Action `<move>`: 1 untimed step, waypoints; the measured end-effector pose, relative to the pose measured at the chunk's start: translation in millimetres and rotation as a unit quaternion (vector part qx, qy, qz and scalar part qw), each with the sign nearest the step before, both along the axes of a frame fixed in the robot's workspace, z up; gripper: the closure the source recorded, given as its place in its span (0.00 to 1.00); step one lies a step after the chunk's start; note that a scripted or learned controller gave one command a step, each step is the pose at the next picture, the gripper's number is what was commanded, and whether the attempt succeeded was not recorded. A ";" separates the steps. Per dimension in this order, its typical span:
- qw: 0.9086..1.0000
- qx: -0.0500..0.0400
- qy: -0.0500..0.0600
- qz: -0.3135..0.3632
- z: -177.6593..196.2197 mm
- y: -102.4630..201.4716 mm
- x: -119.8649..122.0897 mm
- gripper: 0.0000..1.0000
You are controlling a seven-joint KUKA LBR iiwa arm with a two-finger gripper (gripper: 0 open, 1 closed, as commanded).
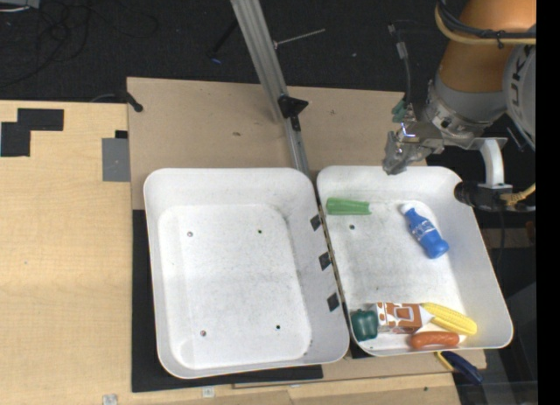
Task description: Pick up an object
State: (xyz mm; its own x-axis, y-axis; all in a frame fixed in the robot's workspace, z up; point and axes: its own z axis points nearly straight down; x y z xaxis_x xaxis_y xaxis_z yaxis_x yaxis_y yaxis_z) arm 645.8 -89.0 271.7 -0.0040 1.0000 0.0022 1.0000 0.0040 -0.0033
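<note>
Tan bench (210,123), two white bins (175,186)

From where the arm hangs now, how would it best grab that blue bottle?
Probably across the middle of the blue bottle, coming straight down from above. It lies flat and slanted in the right bin, white cap toward the back, with bare floor on both long sides for the fingers. The gripper would likely need to turn to straddle it.

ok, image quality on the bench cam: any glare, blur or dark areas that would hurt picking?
Camera view: even light, soft shadows. The white bins look bright but not blown out; the blue bottle and green piece read sharp. The claw is slightly soft against the rim. The background above the bench is dark, cables barely readable.
</note>
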 end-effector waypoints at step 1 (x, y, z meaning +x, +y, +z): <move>1.000 0.000 0.001 0.000 0.6 46.3 -28.8 1.00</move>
State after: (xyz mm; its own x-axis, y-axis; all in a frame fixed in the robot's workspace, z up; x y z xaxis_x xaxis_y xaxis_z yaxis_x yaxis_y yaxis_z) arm 617.0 -42.7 272.3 -0.0034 1.0000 0.0017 1.0000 0.0034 -0.0047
